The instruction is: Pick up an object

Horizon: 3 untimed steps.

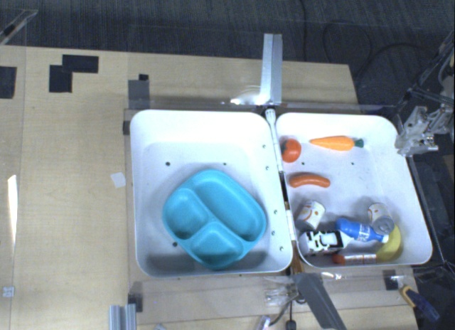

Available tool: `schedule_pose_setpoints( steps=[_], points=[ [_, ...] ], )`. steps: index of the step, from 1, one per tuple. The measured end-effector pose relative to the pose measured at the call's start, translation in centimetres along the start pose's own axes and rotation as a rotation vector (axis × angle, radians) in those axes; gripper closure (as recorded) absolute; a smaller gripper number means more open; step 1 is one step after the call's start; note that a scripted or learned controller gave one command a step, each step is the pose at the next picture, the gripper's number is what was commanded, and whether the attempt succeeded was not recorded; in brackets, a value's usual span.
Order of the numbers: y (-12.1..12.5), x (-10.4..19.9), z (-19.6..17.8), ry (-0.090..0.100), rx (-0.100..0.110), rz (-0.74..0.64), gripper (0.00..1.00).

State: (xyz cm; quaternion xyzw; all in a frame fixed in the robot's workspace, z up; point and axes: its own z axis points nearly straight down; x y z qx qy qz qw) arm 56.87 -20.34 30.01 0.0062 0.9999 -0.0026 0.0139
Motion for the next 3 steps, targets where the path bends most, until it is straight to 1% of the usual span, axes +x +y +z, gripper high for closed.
schedule_pose_setpoints(
  steps=[1, 2, 3],
  points=[
    [4.4, -4.1, 4.2, 0.015, -0.005, -0.081, 1.0],
    [7.3, -2.3, -4.7, 0.014, -0.003, 0.09, 1.0],
    [11.0, -7.4, -2.4, 0.016, -0.003, 0.246, 1.0]
  ],
)
